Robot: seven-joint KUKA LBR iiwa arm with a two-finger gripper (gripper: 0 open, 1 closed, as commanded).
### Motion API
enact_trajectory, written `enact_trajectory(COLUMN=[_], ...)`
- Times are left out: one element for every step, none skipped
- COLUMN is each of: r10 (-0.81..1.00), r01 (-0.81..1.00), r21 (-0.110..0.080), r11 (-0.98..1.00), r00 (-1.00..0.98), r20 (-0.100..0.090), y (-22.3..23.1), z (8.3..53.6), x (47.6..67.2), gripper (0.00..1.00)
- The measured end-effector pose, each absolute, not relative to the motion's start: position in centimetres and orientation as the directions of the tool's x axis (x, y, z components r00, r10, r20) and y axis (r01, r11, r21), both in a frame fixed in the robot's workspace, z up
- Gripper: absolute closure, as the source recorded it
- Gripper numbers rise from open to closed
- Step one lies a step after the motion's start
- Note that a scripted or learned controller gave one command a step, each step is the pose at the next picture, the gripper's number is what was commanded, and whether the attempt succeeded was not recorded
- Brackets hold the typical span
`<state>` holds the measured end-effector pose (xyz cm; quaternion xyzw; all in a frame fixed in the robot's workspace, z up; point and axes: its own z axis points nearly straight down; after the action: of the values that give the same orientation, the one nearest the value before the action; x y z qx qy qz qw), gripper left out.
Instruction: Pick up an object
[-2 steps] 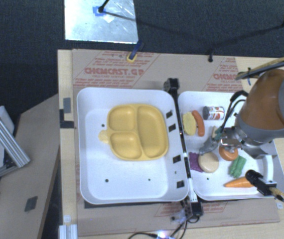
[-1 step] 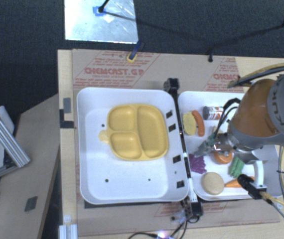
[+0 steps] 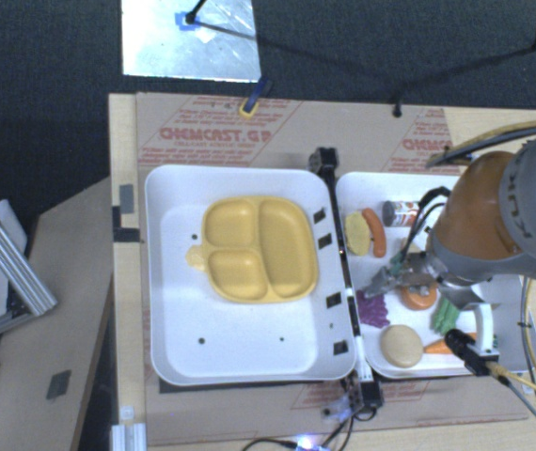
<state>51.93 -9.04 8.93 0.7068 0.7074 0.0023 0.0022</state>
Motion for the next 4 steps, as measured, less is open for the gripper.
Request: enact_trajectory(r10=[1.000,1.000,1.000,1.000], r01=[1.000,1.000,1.000,1.000], r21=[0.022,0.003,0.005,0.004], r11=[-0.001,0.003,0.004,0.004], r00=[0.001,-0.003,-0.004,-0.004], r20=[-0.011,0.000,-0.001,-0.001], y=[-9.5,-9.5,-10.3,-10.3], z=[10.2,14.4,20.2,22.5], x=[52.2,52.5,53.0,53.1], gripper=[1.00,1.00,1.00,1.00])
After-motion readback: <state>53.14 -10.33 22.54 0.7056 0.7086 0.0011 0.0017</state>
